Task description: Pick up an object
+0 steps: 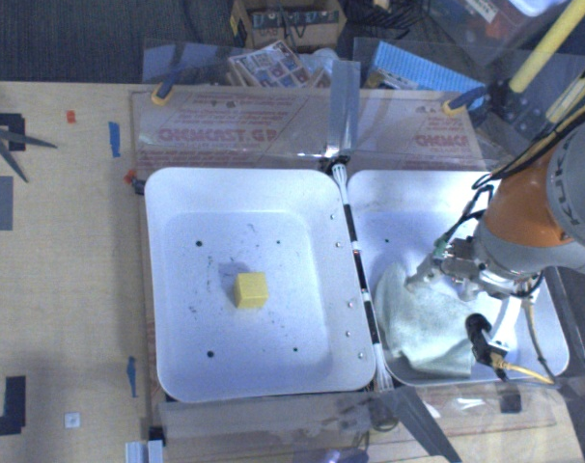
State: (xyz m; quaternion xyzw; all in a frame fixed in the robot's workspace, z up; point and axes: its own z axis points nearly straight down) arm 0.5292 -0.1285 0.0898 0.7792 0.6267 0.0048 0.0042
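Yellow block point(252, 290): small, cube-like, lying flat on the floor of the left bin point(177, 201), a little below that bin's middle and well apart from all four walls. Nothing touching it. A few dark specks and small holes scattered around the block on the white floor.

Right of the block, past the divider between the bins: the right bin point(389, 196), holding a crumpled pale cloth point(423, 326) heaped against its near left corner, close to the divider.

Farther right of the block, over the right bin: the grey arm point(572, 196) with its orange band point(529, 215), wrist angled down toward the cloth. Claw point(445, 268) low above the cloth's upper edge, well apart from the block. Hidden by the wrist hardware and cables, so cannot tell whether parted or closed, nor whether touching the cloth.

Around both bins: pale wooden surface point(61, 258), with bits of blue tape point(114, 139) left of the block.
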